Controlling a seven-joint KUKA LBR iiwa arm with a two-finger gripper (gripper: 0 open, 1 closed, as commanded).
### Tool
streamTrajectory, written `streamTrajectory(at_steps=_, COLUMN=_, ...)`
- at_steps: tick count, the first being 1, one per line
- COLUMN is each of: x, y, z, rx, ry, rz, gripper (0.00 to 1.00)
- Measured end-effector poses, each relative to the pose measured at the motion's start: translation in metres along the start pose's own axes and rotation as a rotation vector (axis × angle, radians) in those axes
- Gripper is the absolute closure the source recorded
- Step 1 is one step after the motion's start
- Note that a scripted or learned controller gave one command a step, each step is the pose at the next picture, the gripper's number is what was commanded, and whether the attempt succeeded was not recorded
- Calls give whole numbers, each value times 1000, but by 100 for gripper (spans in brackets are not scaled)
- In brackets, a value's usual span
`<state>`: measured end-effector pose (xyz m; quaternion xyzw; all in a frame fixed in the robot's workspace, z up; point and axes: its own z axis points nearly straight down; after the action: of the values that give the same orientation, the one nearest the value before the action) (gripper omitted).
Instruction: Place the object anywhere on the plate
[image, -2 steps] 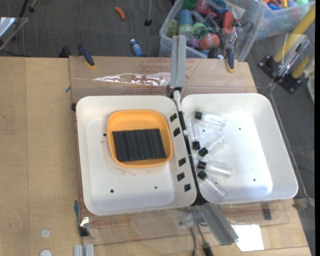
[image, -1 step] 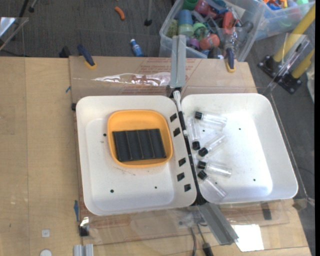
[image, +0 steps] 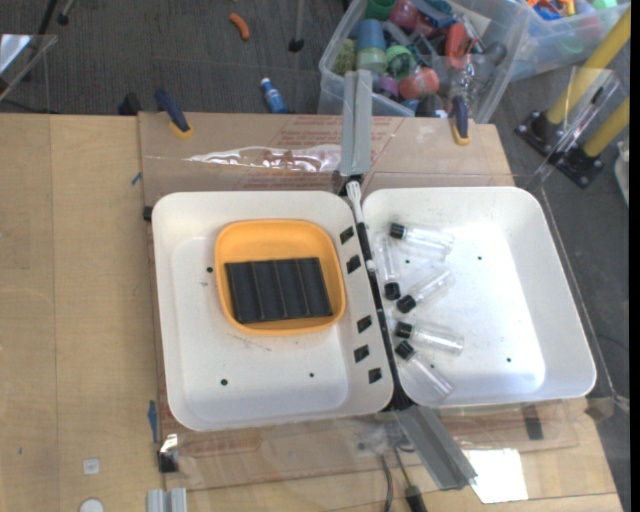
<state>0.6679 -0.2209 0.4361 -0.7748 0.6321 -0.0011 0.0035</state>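
Capped vials (image: 418, 292) crowd right bin (image: 520, 300); plate (image: 280, 275) left, apart.

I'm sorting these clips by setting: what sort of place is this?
Probably a robotics lab bench: two white bins taped to a wooden bench, clear vials beside an orange plate, and a tub of toys behind.

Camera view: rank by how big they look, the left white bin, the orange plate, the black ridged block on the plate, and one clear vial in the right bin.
1. left white bin
2. orange plate
3. black ridged block
4. clear vial, by far the smallest
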Motion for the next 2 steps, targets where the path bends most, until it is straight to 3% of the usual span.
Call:
streamTrajectory(at_steps=1, x=-7, y=-1, z=0, rx=-1, ry=-1, rz=-335, gripper=100)
streamTrajectory(at_steps=2, x=-5, y=0, z=0, rx=-2, ry=-2, rz=-376, gripper=100)
